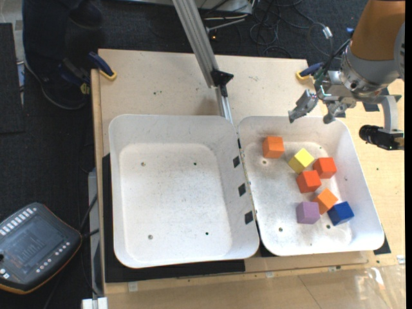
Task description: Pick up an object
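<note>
On your left, the left bin (pixel 170 188) sits on the tabletop (pixel 161 82) with nothing in it but specks. In the right bin (pixel 360 172) you have, left to right, an orange block (pixel 273 147), a purple block (pixel 308 212), a yellow block (pixel 300 159), three more orange or red blocks (pixel 309 181) and a blue block (pixel 340 213), all lying loose. Nothing is picked yet: your gripper (pixel 318 110) hangs over the right bin's far rim, fingers (pixel 300 111) spread apart and holding nothing, so descent, grasp and lift all remain.

No legible text, labels, brand marks or numbers appear. The handheld pendant (pixel 32 246) by the bench's bottom-left corner has buttons, but their markings are too small to read.
</note>
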`<state>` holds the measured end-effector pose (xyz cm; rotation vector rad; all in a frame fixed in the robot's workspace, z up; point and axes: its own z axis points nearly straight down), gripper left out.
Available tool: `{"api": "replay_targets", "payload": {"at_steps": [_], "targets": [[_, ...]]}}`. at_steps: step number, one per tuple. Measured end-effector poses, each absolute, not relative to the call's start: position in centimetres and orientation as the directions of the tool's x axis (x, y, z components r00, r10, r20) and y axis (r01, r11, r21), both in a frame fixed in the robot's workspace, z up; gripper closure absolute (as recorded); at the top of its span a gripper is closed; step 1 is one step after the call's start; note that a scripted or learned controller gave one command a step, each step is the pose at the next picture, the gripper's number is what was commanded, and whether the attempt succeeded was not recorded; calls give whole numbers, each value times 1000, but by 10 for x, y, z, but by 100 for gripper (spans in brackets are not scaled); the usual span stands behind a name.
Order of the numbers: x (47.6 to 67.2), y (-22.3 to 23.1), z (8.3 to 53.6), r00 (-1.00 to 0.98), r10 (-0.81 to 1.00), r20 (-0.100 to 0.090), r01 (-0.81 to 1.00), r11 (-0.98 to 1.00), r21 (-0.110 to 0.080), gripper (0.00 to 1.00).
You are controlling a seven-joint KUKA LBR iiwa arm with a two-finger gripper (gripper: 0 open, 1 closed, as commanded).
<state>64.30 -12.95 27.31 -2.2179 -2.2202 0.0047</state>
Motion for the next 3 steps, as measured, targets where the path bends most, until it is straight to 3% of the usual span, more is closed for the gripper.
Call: {"api": "replay_targets", "payload": {"at_steps": [1, 3], "targets": [[644, -129, 276, -3, 1000, -1, 1000, 3, 0, 0], [646, -119, 168, -3, 1000, 0, 1000, 3, -5, 0]]}}
